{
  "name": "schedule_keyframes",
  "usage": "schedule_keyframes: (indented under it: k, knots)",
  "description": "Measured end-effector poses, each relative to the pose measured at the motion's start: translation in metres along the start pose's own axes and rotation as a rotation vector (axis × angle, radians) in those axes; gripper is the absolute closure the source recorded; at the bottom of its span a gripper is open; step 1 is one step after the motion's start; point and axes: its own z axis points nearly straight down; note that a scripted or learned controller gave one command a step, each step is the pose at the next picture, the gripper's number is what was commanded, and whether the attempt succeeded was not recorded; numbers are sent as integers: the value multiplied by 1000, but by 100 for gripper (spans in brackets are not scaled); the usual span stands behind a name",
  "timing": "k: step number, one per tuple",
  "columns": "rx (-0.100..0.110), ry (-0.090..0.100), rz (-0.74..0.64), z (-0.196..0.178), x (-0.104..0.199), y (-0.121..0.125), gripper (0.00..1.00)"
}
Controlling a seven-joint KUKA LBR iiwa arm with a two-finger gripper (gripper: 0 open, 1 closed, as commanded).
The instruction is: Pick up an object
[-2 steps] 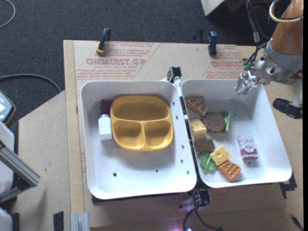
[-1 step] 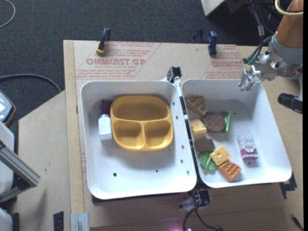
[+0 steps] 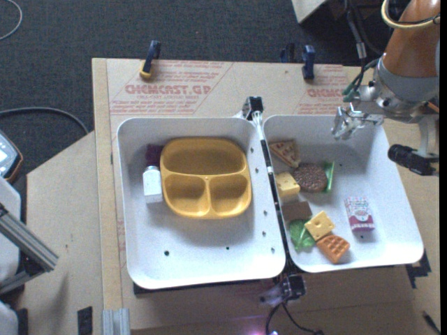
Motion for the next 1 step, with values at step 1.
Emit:
schedule_keyframes:
  k: [1]
  knots:
    - [3, 1, 0, 13, 48, -28, 100]
